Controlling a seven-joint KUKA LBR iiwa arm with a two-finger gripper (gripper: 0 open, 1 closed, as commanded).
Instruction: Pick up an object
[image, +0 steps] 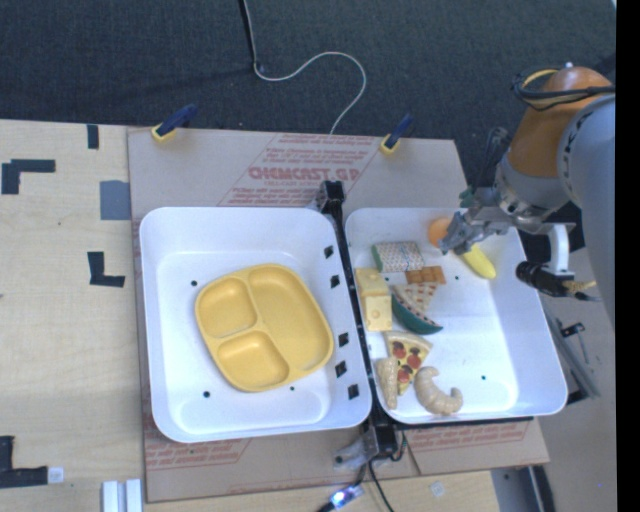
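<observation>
My gripper (462, 237) hangs over the far right part of the right bin (520, 345). Just left of its fingers lies a small orange ball (439, 230), and a yellow banana piece (480, 263) lies just below it. Nothing shows between the fingers. Left of these lie a speckled sandwich piece (398, 255), a waffle piece (425, 276), a cheese block (373, 300), a green slice (413, 318), a pizza slice (405, 357) and a tan croissant shape (437, 392).
The left bin (165, 300) holds a yellow three-part plate (263, 326). A black clip strip (340, 290) runs between the bins. The arm's grey body and orange band (545, 130) fill the upper right. A cable (300, 65) trails behind the bench.
</observation>
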